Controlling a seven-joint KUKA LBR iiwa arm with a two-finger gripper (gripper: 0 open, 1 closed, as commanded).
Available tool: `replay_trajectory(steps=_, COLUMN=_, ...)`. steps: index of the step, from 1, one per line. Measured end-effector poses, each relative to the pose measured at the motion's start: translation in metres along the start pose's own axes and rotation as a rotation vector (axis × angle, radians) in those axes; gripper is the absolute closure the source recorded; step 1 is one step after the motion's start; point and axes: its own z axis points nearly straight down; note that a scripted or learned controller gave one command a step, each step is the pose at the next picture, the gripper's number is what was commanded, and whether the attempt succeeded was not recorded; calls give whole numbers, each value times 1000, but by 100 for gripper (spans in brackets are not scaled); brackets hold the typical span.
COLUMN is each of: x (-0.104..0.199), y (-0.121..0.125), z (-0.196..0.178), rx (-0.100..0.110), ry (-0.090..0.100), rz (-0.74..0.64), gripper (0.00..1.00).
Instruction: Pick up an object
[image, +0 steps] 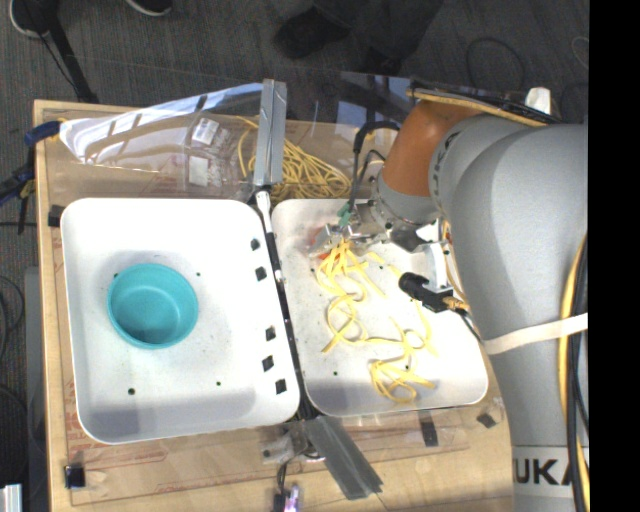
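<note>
- Arm (500, 200) reaches from the right over the right bin (465, 385), so this looks like the approach step; next it must descend and close on one strand.
- Bowl (152, 305) sits in the left bin (90, 405).
- Noodles (375, 320) sprawl across the right bin, nearest strands just beside the claw (362, 228).
- Claw state: cannot tell.

Both bins look like smooth white plastic with a soft sheen — the left bin (90, 400) holds a teal bowl (152, 304), glossy plastic by its look. Right of that bowl, the right bin (455, 375) carries thin yellow strands (375, 310), rubbery and smooth. The bench (180, 470) beneath is pale wood, matt. Beyond the bowl, clear plastic sheeting (160, 135) glints — the arm (510, 210) is matt grey.
</note>
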Motion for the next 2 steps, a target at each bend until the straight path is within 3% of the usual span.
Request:
replay_trajectory(steps=1, x=2, y=1, z=-10, rx=2, ry=0, rz=-8, gripper=100)
replay_trajectory(steps=2, x=32, y=9, z=-117, rx=-3, ry=-1, rz=-66, gripper=100)
